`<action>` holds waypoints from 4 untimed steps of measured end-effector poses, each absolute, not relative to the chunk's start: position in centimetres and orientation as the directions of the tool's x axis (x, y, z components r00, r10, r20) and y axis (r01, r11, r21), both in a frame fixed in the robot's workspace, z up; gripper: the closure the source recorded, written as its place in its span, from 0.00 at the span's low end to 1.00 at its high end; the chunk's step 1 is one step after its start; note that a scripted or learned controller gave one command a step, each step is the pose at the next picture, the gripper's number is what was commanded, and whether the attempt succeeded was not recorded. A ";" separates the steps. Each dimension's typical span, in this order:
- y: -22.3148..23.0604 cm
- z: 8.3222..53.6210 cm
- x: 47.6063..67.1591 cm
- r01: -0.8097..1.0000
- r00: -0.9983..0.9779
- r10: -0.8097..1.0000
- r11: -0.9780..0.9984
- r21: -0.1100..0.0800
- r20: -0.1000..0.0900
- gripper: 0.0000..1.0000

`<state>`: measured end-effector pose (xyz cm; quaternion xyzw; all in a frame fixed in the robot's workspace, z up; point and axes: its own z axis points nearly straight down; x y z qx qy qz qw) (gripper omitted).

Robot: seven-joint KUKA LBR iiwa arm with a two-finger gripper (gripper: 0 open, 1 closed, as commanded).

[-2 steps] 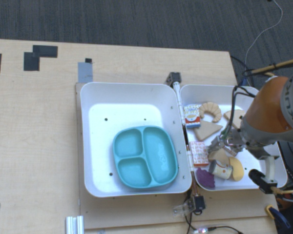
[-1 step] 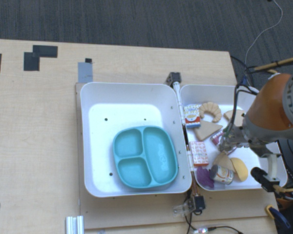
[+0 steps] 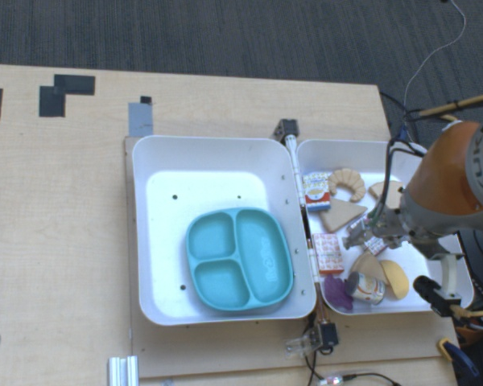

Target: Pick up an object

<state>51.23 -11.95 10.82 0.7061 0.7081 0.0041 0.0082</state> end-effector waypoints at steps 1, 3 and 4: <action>-11.9 11.9 51.4 1.000 -0.004 1.000 0.004 0.020 -0.005 1.00; -10.0 9.0 49.3 1.000 0.005 1.000 -0.004 0.025 -0.011 0.00; -9.7 10.2 49.6 1.000 0.000 1.000 0.000 0.027 -0.003 1.00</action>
